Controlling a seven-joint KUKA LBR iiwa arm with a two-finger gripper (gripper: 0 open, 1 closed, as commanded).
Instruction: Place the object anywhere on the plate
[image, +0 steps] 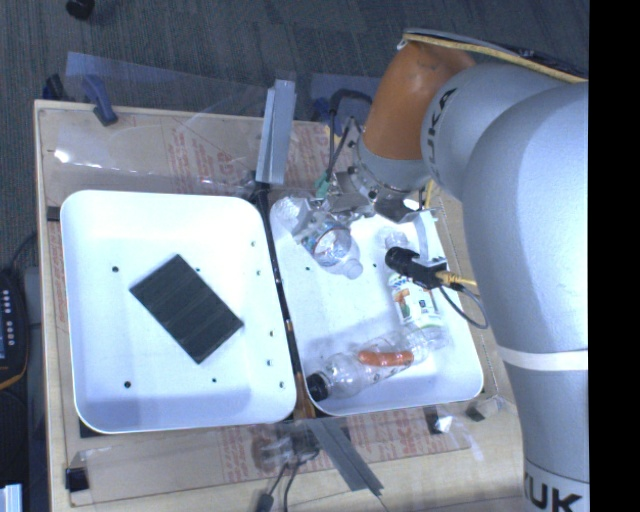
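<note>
I see the pincer (335, 215) over a clear plastic bottle (335, 245) (far edge, right bin (465, 375)); its state I cannot tell.

You look down from one fixed camera set above the tabletop (150, 160), tilted at a slant so the far edge sits toward the top of the frame. It stands far enough back to take in both white bins: the left bin (90, 330) lies well off to the side of the hand (335, 205), and the right bin (455, 385) lies under and just below it. The arm (500, 150) enters from the right, close to the lens, and looms large there.
</note>
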